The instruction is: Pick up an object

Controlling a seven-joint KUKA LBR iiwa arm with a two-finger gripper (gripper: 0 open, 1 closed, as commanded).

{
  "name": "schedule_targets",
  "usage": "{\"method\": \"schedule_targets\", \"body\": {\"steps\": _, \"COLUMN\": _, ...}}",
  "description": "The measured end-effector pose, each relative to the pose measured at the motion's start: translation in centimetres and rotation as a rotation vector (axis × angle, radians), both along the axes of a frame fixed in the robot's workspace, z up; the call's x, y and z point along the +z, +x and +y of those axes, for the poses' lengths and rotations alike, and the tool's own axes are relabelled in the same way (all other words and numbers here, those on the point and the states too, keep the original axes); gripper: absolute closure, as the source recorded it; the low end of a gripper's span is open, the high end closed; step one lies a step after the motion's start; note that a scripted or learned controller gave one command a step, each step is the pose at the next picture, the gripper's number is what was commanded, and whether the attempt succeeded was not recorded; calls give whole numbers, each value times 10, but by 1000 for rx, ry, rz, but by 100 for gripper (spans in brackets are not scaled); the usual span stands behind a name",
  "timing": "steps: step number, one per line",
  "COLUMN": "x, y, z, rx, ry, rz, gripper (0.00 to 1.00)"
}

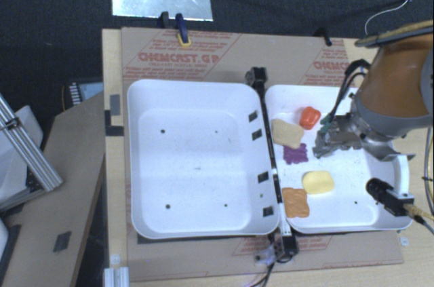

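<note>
1. The gripper (324,143) is hovering low over the right bin (352,214), just right of the purple object (295,155); how far apart its fingers are standing cannot be told, and nothing is showing between them.
2. Five objects are lying in the right bin's left part: an orange-red piece (309,117), a tan piece (287,133) touching the purple object, a yellow piece (317,182), and an orange-brown piece (296,202) by the front wall.
3. The left bin (196,157) is sitting beside it on the table (169,51).
</note>
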State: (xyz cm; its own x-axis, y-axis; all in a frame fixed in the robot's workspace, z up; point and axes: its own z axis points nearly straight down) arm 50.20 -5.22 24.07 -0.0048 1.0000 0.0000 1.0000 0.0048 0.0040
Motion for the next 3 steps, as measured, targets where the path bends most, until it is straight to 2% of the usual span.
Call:
{"method": "schedule_targets", "body": {"steps": 1, "x": 127, "y": 1, "z": 66, "rx": 8, "ry": 3, "rz": -11, "gripper": 100}}
{"method": "schedule_targets", "body": {"steps": 2, "x": 264, "y": -15, "z": 65, "rx": 1, "ry": 2, "rz": -16, "gripper": 100}}
{"method": "schedule_targets", "body": {"steps": 3, "x": 206, "y": -16, "z": 139, "rx": 6, "ry": 1, "rz": 5, "gripper": 100}}
